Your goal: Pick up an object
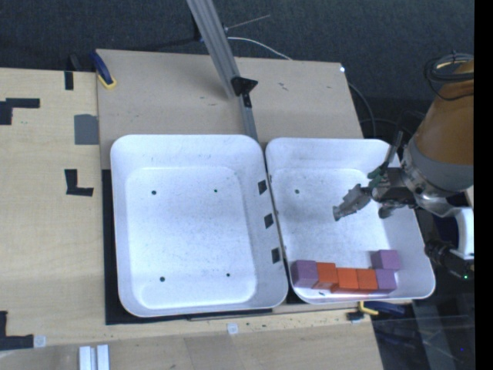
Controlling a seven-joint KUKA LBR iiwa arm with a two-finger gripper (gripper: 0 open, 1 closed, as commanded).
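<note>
So from my end, the arm (447, 141) is in over the right bin (323, 156), coming in from the right side as usual. The gripper (348, 205) hangs over the middle of that bin, pointing left and a bit down. Honestly I can't tell how far apart the fingers are, they're a small grey blur at this angle. What I can say is there's nothing between them that I can see.

The blocks (347, 274) are all bunched up along the near edge of the right bin, well apart from the gripper and towards me from it. Left to right: a purple block (305, 271) at the left end, then an orange block (326, 274), then another orange one (358, 279) touching it, and at the right end two purple ones, one (385, 259) sitting just behind the other (386, 279). They're packed tight, basically a row pressed against the bin wall, so the gaps between them are hard to make out.

The bare floor of the bin lies between the gripper and that row. The gripper sits roughly above the left half of the row, but further back in the bin.

The left bin (123, 206) is right beside it, the rims touching in the middle. A grey pole (216, 41) slants across the bench behind both bins.
</note>
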